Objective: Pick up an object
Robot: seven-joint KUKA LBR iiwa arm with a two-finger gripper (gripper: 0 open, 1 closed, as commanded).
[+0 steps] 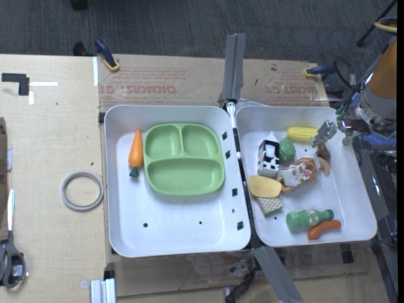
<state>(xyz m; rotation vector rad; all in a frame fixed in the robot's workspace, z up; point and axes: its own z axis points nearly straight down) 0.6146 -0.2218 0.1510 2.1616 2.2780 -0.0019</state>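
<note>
Objects: a cluster (287,169) is heaped in the right bin (353,188), gripper (326,133) poised at its upper right, finger state cannot be told.
Approach: an outlying item is preferred, such as the corn cob (302,133).
Left bin (126,219): green divided plate (184,159), carrot (136,150).
Obstruction: pieces are packed touching; the green bottle (307,218) abuts the sausage (324,228).

2 white bins are seen side by side: the left bin (113,188) and the right bin (360,213). In the left bin, 1 green divided plate (184,158) with 3 compartments and 1 toy carrot (136,150) are counted. In the right bin, 1 corn cob (302,133), 1 black-and-white cow carton (269,157), 1 green bottle (308,218), 1 orange sausage (324,229) and 1 yellow wedge (264,186) are counted. On the bench, 1 tape ring (83,190) and 1 pair of scissors (11,257) are noted.
</note>
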